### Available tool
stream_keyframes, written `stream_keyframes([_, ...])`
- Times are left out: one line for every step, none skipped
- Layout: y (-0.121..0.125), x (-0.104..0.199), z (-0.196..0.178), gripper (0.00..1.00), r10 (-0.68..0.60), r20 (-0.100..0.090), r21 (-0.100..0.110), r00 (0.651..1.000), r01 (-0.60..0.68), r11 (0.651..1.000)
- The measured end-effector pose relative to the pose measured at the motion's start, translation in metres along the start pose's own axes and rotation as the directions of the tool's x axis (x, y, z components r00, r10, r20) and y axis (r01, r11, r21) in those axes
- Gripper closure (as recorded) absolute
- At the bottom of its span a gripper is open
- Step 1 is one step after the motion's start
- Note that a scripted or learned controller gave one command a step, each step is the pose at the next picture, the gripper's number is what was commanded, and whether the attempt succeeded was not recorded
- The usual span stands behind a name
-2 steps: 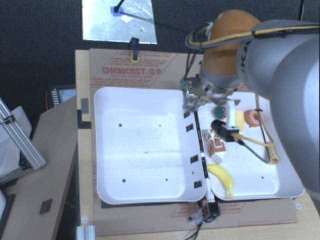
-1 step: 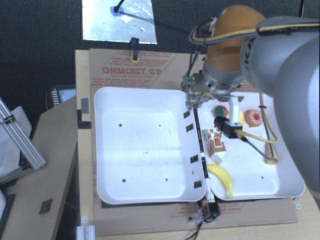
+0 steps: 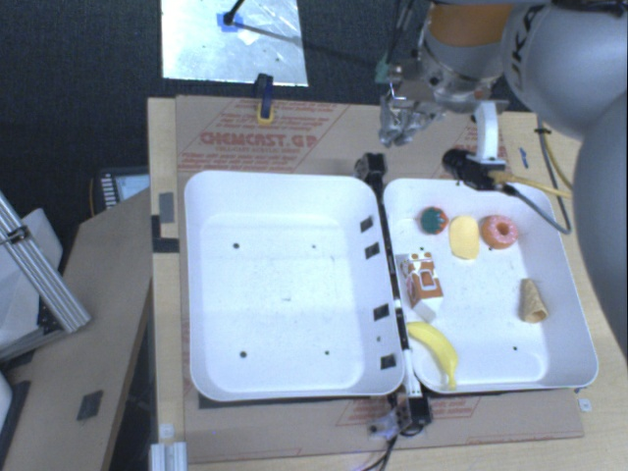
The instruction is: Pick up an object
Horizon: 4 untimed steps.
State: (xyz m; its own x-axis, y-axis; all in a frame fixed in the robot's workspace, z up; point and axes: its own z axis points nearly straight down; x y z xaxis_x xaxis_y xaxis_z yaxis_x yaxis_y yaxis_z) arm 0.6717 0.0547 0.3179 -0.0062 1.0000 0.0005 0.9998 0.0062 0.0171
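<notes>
Grey arm with orange band hangs at top right, its metal two-finger gripper [image 3: 397, 130] above the right shallow white bin [image 3: 564, 307] (finger state? can't tell).

The bench [image 3: 132, 263] carries a printed cardboard sheet [image 3: 265, 135]; on it sit two white bins [image 3: 285, 292] side by side, touching near the middle.

Bright, even overhead light washes both white bins [image 3: 285, 292] nearly to glare, the foil sheet [image 3: 234, 26] far left of the jaws shines patchily, shadows stay soft and short, and the big grey arm [image 3: 564, 57] looms blurred right beside them.
</notes>
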Motion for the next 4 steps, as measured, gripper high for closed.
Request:
stream_keyframes([-0.006, 0.078, 0.100, 1.00, -0.004, -0.001, 0.021, 1.000, 0.004, 1.000])
stream_keyframes([0.000, 0.116, -0.105, 1.00, -0.003, -0.005, -0.003, 1.000, 0.003, 1.000])
stream_keyframes([-0.005, 0.184, 0.030, 1.00, -0.004, 0.000, 0.027, 1.000, 0.004, 1.000])
stream_keyframes([0.000, 0.180, -0.113, 1.00, -0.001, -0.004, 0.002, 1.000, 0.001, 1.000])
